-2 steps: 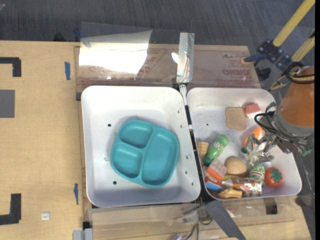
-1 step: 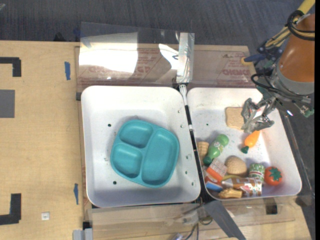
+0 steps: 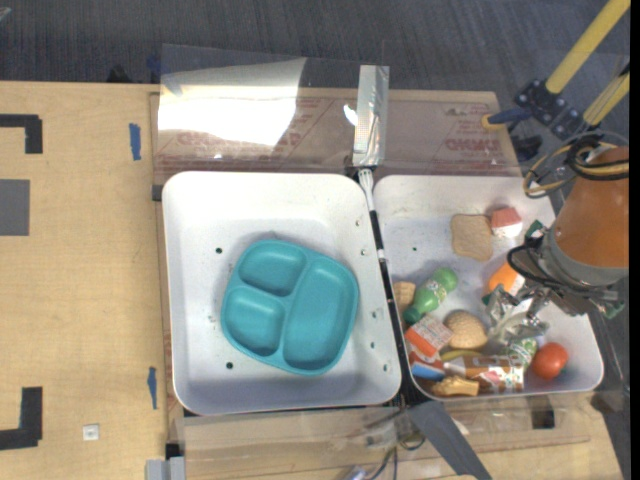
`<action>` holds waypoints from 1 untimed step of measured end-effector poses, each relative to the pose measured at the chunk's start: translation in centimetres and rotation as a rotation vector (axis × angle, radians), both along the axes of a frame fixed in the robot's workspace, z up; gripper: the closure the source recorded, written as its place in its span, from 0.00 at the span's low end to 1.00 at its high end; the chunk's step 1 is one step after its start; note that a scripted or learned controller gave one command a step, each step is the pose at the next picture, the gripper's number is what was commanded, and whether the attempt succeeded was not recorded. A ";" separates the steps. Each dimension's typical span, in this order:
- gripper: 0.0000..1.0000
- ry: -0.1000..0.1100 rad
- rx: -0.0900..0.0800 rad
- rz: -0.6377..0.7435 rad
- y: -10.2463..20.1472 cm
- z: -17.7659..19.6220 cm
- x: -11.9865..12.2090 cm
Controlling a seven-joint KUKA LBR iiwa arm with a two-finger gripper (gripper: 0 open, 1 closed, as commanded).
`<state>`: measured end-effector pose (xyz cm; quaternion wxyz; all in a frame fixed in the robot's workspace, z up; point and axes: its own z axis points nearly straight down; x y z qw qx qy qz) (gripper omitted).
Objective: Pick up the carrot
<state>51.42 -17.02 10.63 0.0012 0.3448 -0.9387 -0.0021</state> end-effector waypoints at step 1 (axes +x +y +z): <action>0.00 -0.010 -0.002 0.005 0.2 0.5 0.4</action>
